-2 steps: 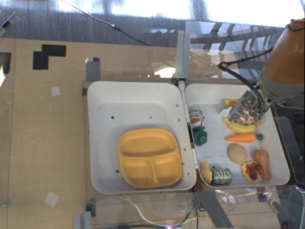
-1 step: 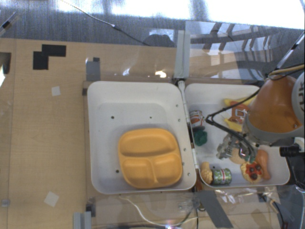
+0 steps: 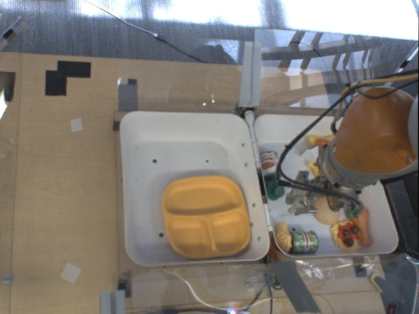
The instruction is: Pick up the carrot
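From above, my fingers [image 3: 302, 200] hang low in the right bin [image 3: 390, 246], and I cannot tell whether they are spread or pressed together (cables and my own wrist cover them). The carrot [image 3: 363, 222] lies near the bin's front right corner, touching the pizza slice [image 3: 345, 234]. I judge the risk is crowding: closing here could catch the slice or the green can [image 3: 304, 241] instead. The bin's front wall hems the carrot in; open room lies rearward. The left bin [image 3: 137, 195] carries a yellow tray [image 3: 206, 216].
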You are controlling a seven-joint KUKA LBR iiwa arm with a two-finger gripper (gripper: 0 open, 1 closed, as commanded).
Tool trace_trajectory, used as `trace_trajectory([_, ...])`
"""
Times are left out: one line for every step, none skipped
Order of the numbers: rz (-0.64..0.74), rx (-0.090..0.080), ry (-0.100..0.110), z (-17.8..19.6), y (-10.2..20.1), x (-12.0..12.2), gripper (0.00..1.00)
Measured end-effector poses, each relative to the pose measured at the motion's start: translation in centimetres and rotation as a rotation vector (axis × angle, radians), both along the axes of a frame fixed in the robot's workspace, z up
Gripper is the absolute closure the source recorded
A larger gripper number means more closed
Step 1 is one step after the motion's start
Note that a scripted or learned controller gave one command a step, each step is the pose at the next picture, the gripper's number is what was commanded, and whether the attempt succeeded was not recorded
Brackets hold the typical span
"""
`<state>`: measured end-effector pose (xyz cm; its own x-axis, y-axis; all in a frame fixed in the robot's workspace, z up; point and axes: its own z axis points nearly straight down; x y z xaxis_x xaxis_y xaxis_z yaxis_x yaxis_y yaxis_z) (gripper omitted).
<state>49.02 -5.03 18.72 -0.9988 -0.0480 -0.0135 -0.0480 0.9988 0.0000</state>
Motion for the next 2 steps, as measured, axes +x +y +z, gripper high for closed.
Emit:
trace_trajectory([0.368,-0.004,0.005,-3.5,-3.2,4.0,1.0])
trace_trajectory([0.598,-0.011,-0.003,11.0,-4.1,7.7,1.0])
